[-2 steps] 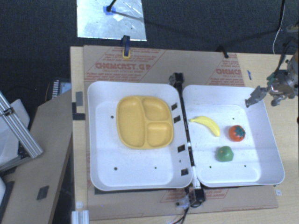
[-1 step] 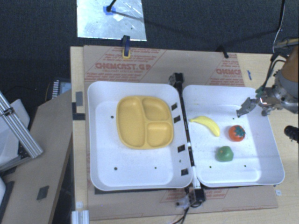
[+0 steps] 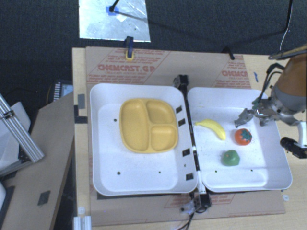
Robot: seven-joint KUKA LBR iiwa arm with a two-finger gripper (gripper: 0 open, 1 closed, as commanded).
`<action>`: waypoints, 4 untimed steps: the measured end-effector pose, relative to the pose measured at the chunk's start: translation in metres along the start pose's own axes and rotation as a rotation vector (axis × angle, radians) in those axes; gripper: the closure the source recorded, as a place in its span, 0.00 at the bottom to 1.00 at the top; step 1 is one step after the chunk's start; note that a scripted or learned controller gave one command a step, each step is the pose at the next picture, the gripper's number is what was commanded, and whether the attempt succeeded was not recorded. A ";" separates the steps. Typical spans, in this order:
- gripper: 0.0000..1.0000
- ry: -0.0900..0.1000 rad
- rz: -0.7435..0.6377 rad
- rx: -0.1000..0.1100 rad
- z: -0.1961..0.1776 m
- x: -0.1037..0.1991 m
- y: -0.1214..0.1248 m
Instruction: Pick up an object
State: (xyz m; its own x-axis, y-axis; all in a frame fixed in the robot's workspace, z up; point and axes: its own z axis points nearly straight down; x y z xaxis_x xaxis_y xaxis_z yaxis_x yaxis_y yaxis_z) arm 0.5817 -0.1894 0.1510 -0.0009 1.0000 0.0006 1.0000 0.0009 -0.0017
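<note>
- The desk (image 3: 81,143) carries a brown board printed "CHEMCAST GP" (image 3: 125,67) in red, upside down at its 11 o'clock corner; a partial repeat of the print (image 3: 235,74) sits at 1 o'clock.
- The left bin (image 3: 103,176) holds a yellow divided plate (image 3: 147,125).
- The right bin (image 3: 276,176) holds a yellow banana (image 3: 212,128), an orange-red fruit (image 3: 243,136) and a green fruit (image 3: 230,158).
- The green fruit lies at 7 o'clock from the orange-red one; the banana lies at 9 o'clock from it.
- The claw (image 3: 250,117) hangs above the right bin, just at 12 o'clock of the orange-red fruit, fingers spread and pinching nothing.
- No readable writing shows on the bins or fruit.
</note>
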 end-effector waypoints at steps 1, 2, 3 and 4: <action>0.00 -0.001 0.000 0.000 0.050 -0.010 0.001; 1.00 -0.002 0.000 -0.007 0.037 -0.010 0.003; 1.00 -0.003 -0.002 -0.009 -0.027 -0.011 -0.001; 1.00 -0.003 -0.003 -0.009 -0.087 -0.010 -0.008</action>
State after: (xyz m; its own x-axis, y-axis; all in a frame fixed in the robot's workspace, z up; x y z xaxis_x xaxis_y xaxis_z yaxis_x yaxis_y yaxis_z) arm 0.5738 -0.1995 0.2376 -0.0040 1.0000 -0.0028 1.0000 0.0040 0.0078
